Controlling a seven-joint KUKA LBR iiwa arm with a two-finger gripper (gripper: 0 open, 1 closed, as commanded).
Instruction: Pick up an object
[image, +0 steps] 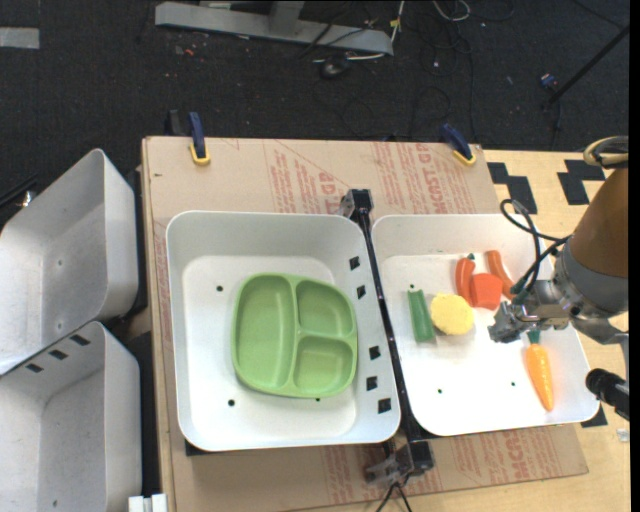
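Fingers (512, 326): dark metal, low over the right bin; too small and dark to tell whether they are spread or pressed together, and nothing shows between them.
Arm (600, 250): grey, with an orange band, reaching in from the right, black cables looped beside it.
Carrot (540, 374): smooth orange plastic, tapered, lying just below the fingers with its green stub toward them (touching or not, cannot tell).
Yellow piece (452, 315): rounded, matte, lemon-like, near the fingers on their left.
Green piece (421, 314): a straight, narrow stick, just beyond the yellow one.
Orange-red pieces (480, 280): a small cluster, glossy, above and left of the fingers.
Right bin (470, 412): shallow white plastic with rounded corners, holding all the toy food.
Left bin (190, 330): same make, well left of the fingers.
Green tray (295, 335): pale green, rounded, three compartments, lying flat in the left bin.
Desk (300, 170): brown board, printed in red, mirrored lettering (not readable), with yellow clamps at the far edge.
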